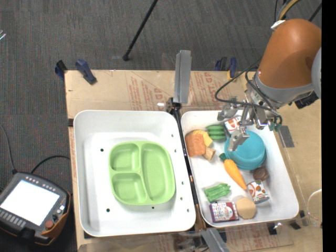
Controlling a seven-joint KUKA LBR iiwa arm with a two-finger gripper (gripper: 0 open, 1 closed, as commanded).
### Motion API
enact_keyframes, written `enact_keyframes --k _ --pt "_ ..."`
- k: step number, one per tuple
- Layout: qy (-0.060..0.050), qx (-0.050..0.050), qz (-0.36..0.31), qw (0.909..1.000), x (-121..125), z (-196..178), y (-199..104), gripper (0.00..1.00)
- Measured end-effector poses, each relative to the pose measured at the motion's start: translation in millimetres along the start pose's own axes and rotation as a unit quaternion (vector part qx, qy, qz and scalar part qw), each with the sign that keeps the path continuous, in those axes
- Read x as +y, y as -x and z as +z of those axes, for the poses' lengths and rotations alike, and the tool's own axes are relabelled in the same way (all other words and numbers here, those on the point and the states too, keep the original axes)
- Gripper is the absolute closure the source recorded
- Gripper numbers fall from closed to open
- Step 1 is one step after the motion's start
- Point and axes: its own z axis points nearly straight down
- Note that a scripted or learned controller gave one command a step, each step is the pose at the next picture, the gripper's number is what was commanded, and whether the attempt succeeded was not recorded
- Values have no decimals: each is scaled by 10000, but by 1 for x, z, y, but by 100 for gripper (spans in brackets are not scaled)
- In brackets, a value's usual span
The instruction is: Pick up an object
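Observation:
My gripper [244, 132] hangs over the back of the right bin [286, 164], just above the far rim of a blue bowl [249, 154]. Its fingers [239, 139] stand open, and nothing shows between them. A small red and white carton [231, 125] lies right beside the gripper on its left. An orange carrot [234, 174] lies in front of the bowl. Left of the bowl are an orange-brown bread piece [195, 143] and green beans [215, 131]. Near the front lie a green pea pod [217, 191], a purple packet [223, 211], a tan round thing [245, 208] and a red and white can [258, 191].
The left bin [86, 140] holds a green divided plate [142, 173]. A grey upright post [182, 80] stands behind the wall between the bins. A tablet [29, 201] lies on the floor at the lower left. Cables hang from the arm's wrist [236, 85].

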Motion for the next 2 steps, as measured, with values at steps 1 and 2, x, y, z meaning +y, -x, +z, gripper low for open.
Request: enact_keyframes --k 1,2 --pt "17 94 275 9996 -36 145 30 0" --pt "3 20 632 9980 -51 160 -40 0"
